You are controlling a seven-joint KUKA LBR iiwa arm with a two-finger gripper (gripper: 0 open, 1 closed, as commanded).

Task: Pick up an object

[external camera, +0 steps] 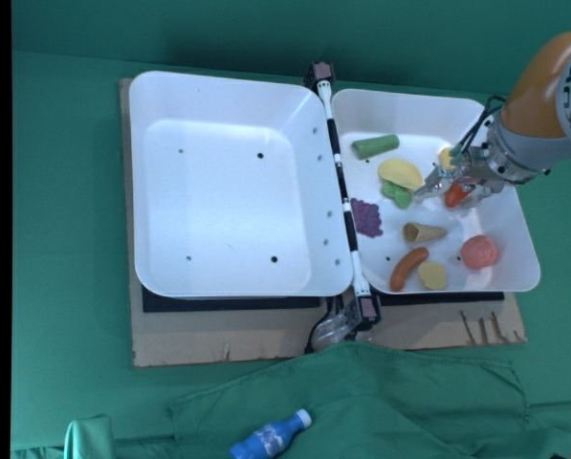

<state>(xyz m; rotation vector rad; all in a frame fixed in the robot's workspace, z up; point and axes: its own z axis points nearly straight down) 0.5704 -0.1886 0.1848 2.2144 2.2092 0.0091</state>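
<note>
My gripper (450, 190) is low in the right bin (515, 256), near its right wall. It is open, with its fingers spread on either side of a small red-orange piece (454, 197) that lies on the bin floor. A yellow piece (400, 172) and a small green piece (397, 194) lie just to its left. Around them are a green cucumber (375, 145), a purple grape bunch (365, 216), an ice-cream cone (424, 231), a sausage (408, 268), a pink-red ball (478, 251) and a pale yellow lump (432, 275).
The left bin (170, 103) adjoins the right one along a hinge bar (340, 185). Both stand on a cardboard sheet (218, 347) over green cloth. A blue bottle (269, 436) lies on the cloth at the front.
</note>
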